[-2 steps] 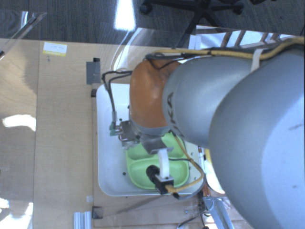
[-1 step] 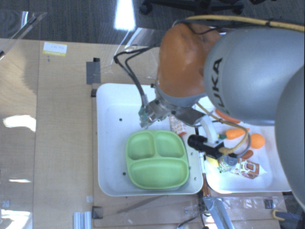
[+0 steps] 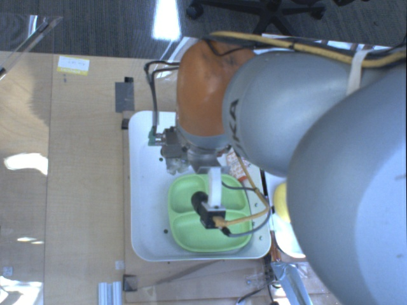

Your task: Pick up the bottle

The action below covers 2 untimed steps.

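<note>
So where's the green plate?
The green plate lies in the left-hand white bin of the camera view, toward its front edge, partly under the grey arm.

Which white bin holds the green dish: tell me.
The bin on the view's left: the green divided dish lies in its near end. The other bin, largely behind the arm, shows a yellow thing instead.
</note>
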Motion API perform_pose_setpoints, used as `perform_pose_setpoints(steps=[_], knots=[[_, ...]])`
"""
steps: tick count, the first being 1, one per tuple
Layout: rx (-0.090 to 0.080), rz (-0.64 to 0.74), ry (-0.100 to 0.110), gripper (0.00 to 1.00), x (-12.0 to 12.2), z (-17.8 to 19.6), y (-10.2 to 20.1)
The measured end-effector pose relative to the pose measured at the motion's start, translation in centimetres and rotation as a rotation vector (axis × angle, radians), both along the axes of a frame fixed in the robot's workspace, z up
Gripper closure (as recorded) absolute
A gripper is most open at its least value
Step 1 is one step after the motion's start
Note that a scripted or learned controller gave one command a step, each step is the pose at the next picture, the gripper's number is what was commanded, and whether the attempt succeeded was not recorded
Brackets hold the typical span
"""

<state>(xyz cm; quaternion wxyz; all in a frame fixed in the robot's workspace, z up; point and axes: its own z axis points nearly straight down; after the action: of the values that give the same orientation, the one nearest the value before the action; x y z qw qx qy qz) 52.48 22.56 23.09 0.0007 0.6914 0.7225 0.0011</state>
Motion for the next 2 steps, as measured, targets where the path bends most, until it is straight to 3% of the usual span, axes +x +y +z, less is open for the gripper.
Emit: perform_pose_setpoints(steps=[1, 2], knots=[[-0.001, 0.596, -0.004, 1.0, -3.7, 1.1, -4.9], [0.0, 0.407, -0.008, 1.0, 1.0, 10.3, -3.7]])
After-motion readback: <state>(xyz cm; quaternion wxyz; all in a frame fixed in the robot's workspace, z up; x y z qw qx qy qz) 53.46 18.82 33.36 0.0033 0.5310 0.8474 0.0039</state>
